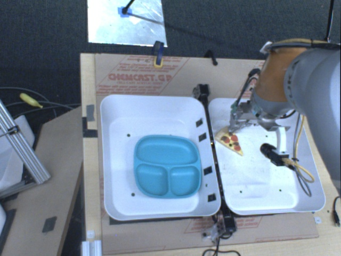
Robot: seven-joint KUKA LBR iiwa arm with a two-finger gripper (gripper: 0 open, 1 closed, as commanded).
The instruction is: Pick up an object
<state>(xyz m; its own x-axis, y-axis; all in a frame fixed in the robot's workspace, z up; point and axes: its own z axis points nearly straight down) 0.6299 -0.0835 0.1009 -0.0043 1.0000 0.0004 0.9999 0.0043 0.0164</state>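
Observation:
A toy pizza slice (pixel 229 141) lies flat in the right bin (pixel 266 196), close to its left wall. My gripper (pixel 236 125) comes down from the grey and orange arm (pixel 287 79) and sits right at the slice's upper end, touching or nearly touching it. Whether the slice is gripped cannot be seen. A blue divided plate (pixel 167 166) rests in the middle of the left bin (pixel 122 143).
A black plug-like piece (pixel 272 154) on a yellow cable (pixel 298 169) hangs over the right bin, right of the slice. Black clips (pixel 206 143) line the wall between the bins. A foil sheet (pixel 127 15) lies beyond the bench.

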